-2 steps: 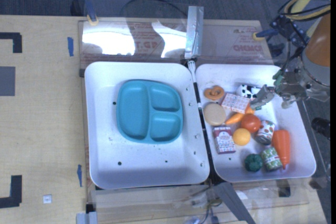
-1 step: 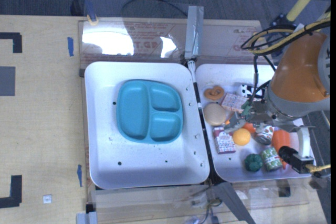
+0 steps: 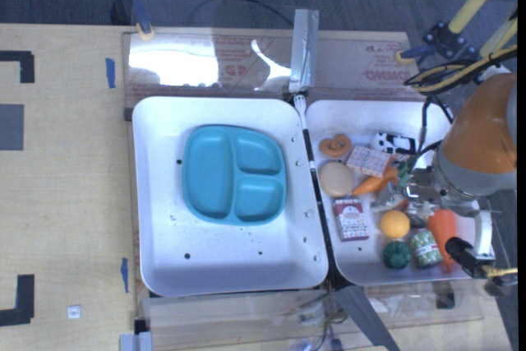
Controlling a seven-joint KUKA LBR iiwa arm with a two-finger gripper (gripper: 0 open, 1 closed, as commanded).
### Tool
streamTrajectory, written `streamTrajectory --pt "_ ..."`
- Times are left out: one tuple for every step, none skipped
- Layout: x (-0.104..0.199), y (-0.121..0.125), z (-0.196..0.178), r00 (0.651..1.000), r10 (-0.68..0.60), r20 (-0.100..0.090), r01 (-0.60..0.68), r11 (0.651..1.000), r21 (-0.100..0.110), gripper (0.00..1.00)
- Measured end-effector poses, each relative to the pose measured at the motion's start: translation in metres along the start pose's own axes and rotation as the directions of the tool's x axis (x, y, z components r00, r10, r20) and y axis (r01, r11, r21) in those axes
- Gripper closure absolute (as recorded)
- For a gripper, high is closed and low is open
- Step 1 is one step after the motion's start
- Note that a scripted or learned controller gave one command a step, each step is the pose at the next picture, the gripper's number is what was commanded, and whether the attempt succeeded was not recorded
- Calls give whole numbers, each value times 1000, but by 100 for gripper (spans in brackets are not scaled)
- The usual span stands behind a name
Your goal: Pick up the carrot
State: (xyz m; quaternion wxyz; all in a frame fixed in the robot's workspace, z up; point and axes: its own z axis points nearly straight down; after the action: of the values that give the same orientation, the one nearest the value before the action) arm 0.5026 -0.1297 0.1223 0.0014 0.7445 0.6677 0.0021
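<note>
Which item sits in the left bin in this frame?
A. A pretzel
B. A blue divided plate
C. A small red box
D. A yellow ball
B. The blue divided plate lies in the middle of the left bin, while the pretzel, the yellow ball and the small red box all lie in the right bin.

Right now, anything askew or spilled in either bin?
Nothing spilled or damaged. The blue three-compartment plastic plate sits flat in the left white bin. The right white bin is crowded with toy food; the orange carrot lies near its right edge.
</note>
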Motion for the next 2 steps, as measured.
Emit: streamTrajectory --pt "36 64 -39 859 512 4 -512 859 3 0" --pt "25 11 36 867 498 0 -498 867 2 0"
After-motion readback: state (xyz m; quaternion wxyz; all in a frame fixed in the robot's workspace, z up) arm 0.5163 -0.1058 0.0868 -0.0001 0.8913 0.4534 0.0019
